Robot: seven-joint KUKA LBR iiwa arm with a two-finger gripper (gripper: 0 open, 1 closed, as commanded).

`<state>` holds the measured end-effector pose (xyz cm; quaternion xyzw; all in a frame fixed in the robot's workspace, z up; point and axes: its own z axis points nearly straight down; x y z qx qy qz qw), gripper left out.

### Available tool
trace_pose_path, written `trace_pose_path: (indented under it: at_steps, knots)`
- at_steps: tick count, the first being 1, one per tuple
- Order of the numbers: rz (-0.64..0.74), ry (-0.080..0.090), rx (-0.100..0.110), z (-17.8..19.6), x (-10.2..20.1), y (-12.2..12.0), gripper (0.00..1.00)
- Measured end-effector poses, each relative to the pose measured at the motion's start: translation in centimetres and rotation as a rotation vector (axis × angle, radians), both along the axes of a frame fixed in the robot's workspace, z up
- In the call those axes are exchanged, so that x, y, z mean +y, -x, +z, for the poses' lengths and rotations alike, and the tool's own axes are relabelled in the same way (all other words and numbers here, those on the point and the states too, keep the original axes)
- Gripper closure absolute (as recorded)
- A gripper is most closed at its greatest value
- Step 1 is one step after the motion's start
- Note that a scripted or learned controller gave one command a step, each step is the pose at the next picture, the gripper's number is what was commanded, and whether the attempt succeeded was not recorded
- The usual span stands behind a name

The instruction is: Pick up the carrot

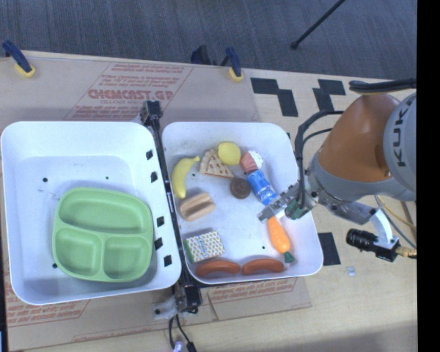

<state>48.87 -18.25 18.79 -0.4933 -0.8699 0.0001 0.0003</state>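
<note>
Over the right bin (205, 130), my pincer (282, 210) hangs just above the carrot (279, 235); whether it is spread I cannot tell.

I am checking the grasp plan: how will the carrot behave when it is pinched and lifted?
The carrot looks like smooth toy plastic, so probably stiff, light and somewhat slippery. Its rounded, tapered body may roll or squirt sideways. It lies near the right bin wall, which may limit approach.

End effector (282, 208) finger state unclear, arm (367, 152) cut by right edge, small item beside hot dogs (242, 267) unreadable
</note>
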Motion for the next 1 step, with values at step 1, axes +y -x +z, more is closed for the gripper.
trace_pose_path:
  at_steps: [1]
  knots:
    - [-0.058, -0.001, 0.003, -0.36, 4.63, 1.13, 1.0]
